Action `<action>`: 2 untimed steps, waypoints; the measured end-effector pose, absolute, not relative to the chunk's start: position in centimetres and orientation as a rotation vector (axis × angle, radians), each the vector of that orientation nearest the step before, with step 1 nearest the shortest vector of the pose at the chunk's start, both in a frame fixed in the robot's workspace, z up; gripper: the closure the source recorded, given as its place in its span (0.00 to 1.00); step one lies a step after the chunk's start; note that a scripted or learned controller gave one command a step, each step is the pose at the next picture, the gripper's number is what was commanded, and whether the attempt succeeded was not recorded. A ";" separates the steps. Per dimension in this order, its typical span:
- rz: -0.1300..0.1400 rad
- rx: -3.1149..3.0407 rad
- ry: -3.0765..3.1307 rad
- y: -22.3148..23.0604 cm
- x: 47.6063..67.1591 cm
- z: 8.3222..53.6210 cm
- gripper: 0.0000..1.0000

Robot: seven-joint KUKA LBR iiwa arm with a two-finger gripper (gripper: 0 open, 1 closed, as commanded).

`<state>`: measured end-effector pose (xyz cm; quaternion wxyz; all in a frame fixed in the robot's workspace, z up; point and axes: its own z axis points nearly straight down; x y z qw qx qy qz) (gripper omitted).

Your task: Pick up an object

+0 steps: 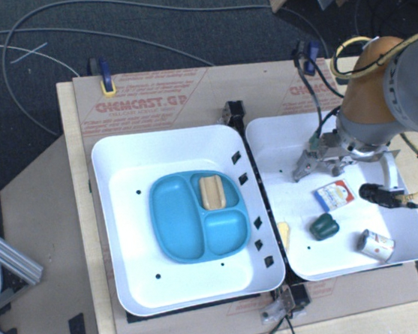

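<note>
The pick has not happened yet, as far as the view shows. The gripper point(316, 163) hangs over the upper part of the right bin point(280, 132), its two fingers spread apart with nothing between them, so it is released and bare. Every candidate object lies on a bin floor, none lifted. What is left is the whole of the task: choosing one, coming down on it, closing and raising it.

Counting what is there: two white bins, the left bin point(124, 211) and the right one. The left holds one blue divided plate point(178, 219), and in its upper right compartment lies one tan block point(212, 192). The right bin holds three loose things in clear sight: one small blue and white card or packet point(332, 196) just below the gripper, one dark green lump point(324, 226) under that, and one small white cylinder point(374, 245) near the lower right corner. A small yellow piece point(283, 234) sits at the right bin's left wall, possibly a fourth object, though it is too small to name
</note>
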<state>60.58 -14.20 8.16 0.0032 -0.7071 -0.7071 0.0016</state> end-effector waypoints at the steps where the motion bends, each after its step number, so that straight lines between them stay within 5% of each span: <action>1: -0.002 -2.221 -2.221 -14.2 60.8 9.7 1.00; 2: -0.005 -2.223 -2.226 -13.8 61.0 14.1 1.00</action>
